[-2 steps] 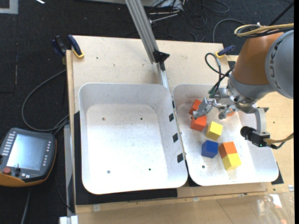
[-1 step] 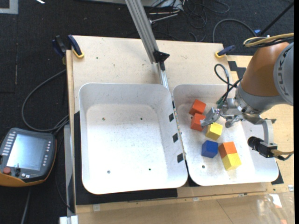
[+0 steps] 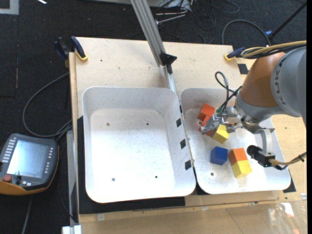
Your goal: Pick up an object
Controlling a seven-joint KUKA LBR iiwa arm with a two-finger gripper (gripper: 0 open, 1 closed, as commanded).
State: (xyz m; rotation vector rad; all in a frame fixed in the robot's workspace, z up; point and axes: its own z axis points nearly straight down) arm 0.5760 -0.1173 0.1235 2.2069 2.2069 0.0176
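Bench top of pale board (image 3: 126,62), two shallow white bins side by side, arm reaching in from the right.

Nearest the viewer, in the right bin (image 3: 273,185), lie a blue cube (image 3: 219,155) and an orange-and-yellow block (image 3: 239,162), just beside one another; behind them a yellow cube (image 3: 220,134) sits at the gripper (image 3: 210,126), with an orange cube (image 3: 206,112) farther back. Whether the tool is clenched or released cannot be told, since the wrist hides it. Such blocks look light, rigid and flat-sided, so they should be taken across two opposite faces. Left bin (image 3: 87,130) and a black pendant (image 3: 27,162) stand apart.
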